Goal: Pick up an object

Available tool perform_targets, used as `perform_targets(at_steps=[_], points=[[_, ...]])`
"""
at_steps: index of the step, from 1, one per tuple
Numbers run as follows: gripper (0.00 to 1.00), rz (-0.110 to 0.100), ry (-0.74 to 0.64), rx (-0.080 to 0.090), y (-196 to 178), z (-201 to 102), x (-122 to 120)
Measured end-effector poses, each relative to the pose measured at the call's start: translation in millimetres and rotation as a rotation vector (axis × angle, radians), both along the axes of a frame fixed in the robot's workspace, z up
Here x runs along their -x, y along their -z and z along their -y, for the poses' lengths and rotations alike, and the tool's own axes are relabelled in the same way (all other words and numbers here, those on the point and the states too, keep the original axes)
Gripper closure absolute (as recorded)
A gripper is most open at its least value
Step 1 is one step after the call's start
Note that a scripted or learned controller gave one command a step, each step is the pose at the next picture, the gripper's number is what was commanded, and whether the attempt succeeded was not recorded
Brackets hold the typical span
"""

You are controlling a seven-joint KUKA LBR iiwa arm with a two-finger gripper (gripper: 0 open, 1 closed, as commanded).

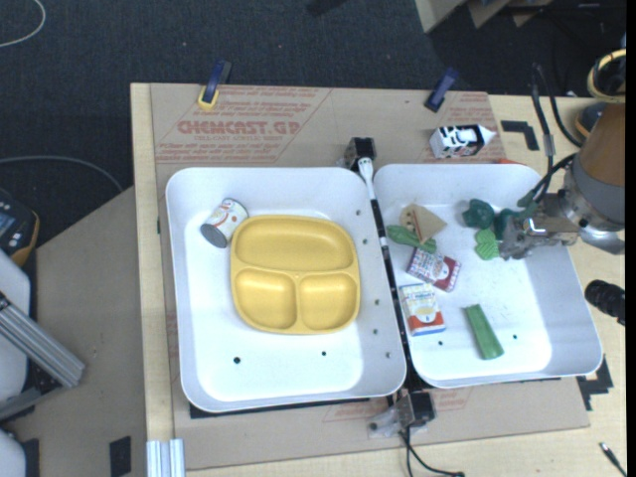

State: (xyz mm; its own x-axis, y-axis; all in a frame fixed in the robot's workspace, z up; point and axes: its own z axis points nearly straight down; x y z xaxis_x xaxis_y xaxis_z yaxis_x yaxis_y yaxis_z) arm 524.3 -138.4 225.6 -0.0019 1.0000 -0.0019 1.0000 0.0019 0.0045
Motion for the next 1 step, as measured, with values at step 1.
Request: perform_targets(at_steps=[1], points=[[1.0, -0.001, -0.005, -0.002, 2.3, -62.0, -16.1]])
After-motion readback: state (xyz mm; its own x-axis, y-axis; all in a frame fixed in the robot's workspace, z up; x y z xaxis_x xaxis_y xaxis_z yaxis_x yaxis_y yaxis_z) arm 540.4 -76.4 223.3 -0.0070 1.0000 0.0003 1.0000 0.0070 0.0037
